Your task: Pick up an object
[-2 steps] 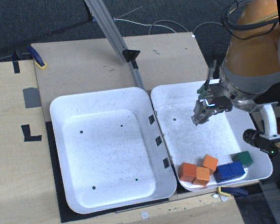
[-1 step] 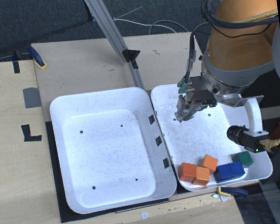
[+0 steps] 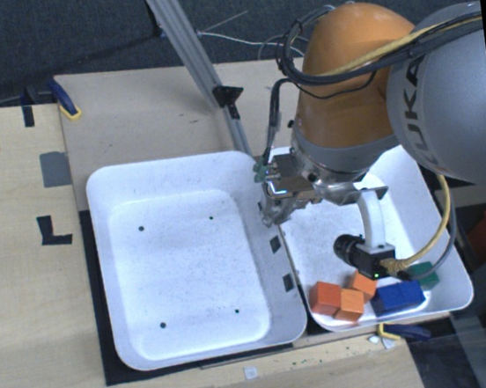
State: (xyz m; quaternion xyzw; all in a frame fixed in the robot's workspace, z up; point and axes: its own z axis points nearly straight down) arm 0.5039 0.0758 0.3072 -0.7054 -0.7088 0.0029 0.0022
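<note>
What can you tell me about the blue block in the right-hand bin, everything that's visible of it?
The blue block is a bright blue rectangular piece with a matte look, maybe painted wood or plastic. It lies flat with its long side across the view, at the near rim of the right bin. An orange block sits close against its left end, and a green piece lies just behind its right end.

Found two white bins side by side: left bin [image 3: 182, 268], right bin [image 3: 408, 180]. Found the arm [image 3: 361, 75] over the right bin, reaching in from the right, gripper [image 3: 281, 200] by the rim between the bins. Found orange blocks [image 3: 338, 298], a blue block [image 3: 397, 298] and a green piece [image 3: 425, 275] crowded at the right bin's near edge.
</note>
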